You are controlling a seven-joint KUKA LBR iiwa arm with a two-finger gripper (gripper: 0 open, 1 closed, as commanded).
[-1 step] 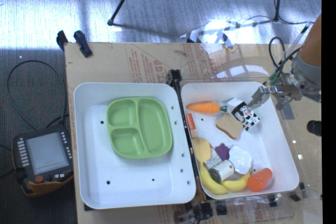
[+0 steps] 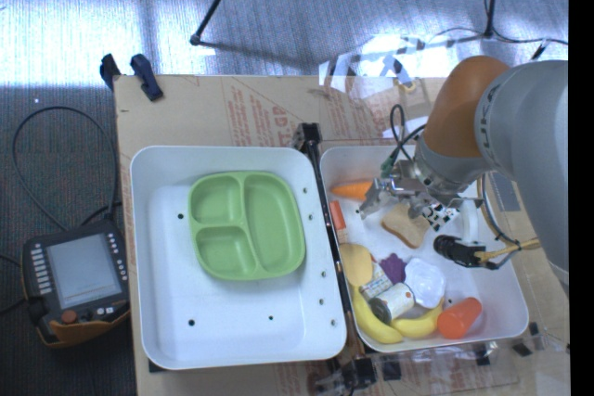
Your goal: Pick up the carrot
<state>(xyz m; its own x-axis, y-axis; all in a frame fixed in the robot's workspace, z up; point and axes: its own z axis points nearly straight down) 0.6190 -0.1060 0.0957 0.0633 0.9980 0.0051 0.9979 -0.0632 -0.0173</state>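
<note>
The carrot (image 2: 352,190) is a small orange wedge lying near the far left corner of the right bin (image 2: 513,292). My gripper (image 2: 382,198) hangs just to the carrot's right, low over the bin, its metal fingers pointing toward the carrot. Nothing shows between the fingers, and the carrot rests on the bin floor. The grey arm with its orange band reaches in from the right above the bin.
The right bin also holds a slice of toast (image 2: 406,224), a banana (image 2: 394,325), a yellow fruit (image 2: 356,262), a purple piece (image 2: 393,268), a small can (image 2: 393,301), a clear cup (image 2: 426,281) and an orange piece (image 2: 459,317). A green divided plate (image 2: 248,224) lies in the left bin (image 2: 167,311).
</note>
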